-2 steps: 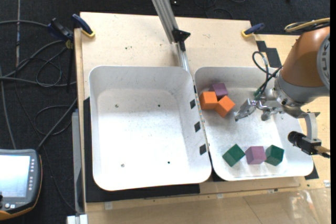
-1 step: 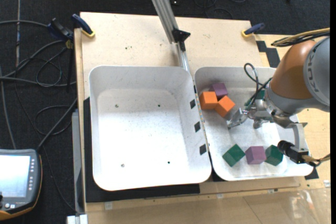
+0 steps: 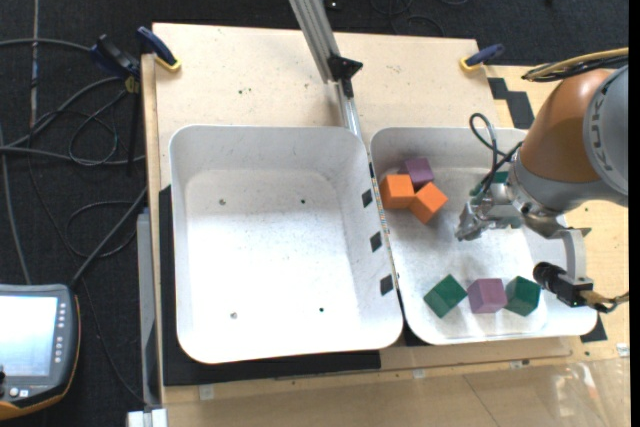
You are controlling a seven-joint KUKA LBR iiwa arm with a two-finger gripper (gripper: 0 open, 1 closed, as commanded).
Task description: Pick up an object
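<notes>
Your view of the gripper [image 3: 470, 227] is poor: the orange-banded wrist covers most of it, its tip is a small grey blur over the right bin [image 3: 400, 245], and you cannot tell how it is set or whether it touches anything. It hangs just right of two orange blocks [image 3: 412, 194] and a purple block [image 3: 420, 170] clustered at the bin's upper left. Along the near wall sit a green cube [image 3: 445, 296], a purple cube [image 3: 487, 295] and another green cube [image 3: 523, 295].
</notes>
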